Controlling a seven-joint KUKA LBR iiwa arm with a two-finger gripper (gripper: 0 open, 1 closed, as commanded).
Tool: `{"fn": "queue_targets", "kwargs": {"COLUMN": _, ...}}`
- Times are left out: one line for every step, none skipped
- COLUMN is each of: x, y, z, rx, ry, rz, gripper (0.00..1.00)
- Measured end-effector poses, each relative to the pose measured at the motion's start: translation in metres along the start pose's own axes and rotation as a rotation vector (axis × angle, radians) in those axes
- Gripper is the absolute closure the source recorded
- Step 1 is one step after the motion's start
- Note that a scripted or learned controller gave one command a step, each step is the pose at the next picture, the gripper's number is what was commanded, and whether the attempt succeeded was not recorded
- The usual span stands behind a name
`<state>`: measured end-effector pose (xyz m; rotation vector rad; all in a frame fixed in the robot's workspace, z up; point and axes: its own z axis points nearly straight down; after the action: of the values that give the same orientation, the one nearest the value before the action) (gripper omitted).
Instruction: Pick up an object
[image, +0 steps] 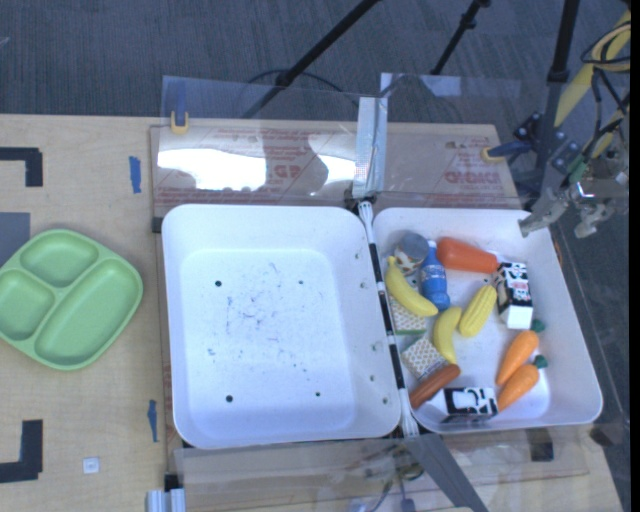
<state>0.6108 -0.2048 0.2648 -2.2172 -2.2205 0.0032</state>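
From above we see the gripper (548, 214) at the right bin (580, 345)'s upper right rim; we cannot tell how its jaws stand. Below and left of it lie an orange pepper (466, 256), bananas (407, 290), corn (478, 308), carrots (517, 352) and a cow-print carton (514, 286). Red print on the clear panels (270, 160) is unreadable. Farther left sit the left bin (268, 225) and a green divided plate (66, 297) on the wooden bench (80, 160).

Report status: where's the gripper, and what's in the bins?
Gripper up at right bin's far right corner, nothing seen held. Toy food piled there: bananas, carrots, corn. Nothing blocking.
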Motion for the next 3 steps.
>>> {"fn": "queue_targets", "kwargs": {"x": -0.019, "y": -0.033, "z": 0.11, "rx": -0.002, "ry": -0.001, "rz": 0.0, "gripper": 0.0}}
{"fn": "queue_targets", "kwargs": {"x": -0.018, "y": -0.02, "z": 0.121, "rx": -0.028, "ry": -0.007, "rz": 0.0, "gripper": 0.0}}
{"fn": "queue_targets", "kwargs": {"x": -0.017, "y": -0.018, "z": 0.124, "rx": -0.038, "ry": -0.009, "rz": -0.017, "gripper": 0.0}}
